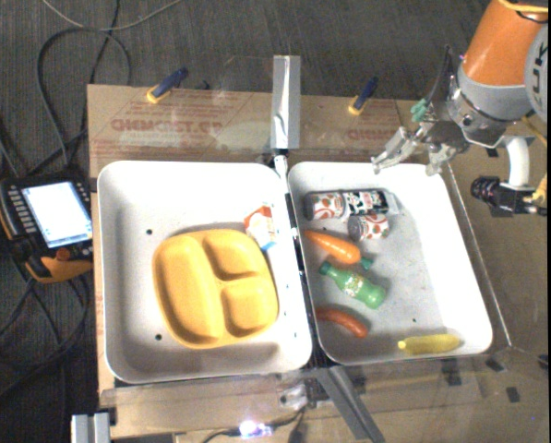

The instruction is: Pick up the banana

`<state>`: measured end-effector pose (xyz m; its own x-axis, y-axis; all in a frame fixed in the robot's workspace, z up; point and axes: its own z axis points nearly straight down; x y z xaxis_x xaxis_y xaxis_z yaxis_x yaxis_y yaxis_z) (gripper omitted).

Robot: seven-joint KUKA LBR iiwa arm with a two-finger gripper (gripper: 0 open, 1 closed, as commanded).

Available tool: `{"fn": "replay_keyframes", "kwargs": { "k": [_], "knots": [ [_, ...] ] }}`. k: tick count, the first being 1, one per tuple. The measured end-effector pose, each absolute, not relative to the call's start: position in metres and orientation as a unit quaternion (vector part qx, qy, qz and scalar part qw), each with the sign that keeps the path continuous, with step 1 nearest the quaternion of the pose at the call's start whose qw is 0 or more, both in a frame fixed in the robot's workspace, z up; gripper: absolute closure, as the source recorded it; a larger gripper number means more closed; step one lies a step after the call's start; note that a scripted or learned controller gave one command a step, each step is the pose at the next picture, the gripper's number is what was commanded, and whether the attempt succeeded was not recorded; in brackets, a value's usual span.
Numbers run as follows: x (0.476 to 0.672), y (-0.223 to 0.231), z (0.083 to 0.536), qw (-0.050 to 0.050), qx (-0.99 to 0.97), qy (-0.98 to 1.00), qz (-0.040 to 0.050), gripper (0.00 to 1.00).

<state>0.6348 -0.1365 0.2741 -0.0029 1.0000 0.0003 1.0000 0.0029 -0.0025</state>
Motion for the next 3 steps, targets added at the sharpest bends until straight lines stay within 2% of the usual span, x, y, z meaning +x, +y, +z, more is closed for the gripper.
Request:
{"fn": "replay_keyframes", "kwargs": {
  "k": [1,2,3],
  "knots": [
    [0.566,-0.089,0.183,0.002,-0.697,-0.717,0.0011,0.00],
    [0.528,0.009,0.183,0.002,-0.642,-0.766,0.0012,0.00],
    [0.539,0.078,0.198,0.001,-0.570,-0.821,0.0010,0.00]
  ]
}}
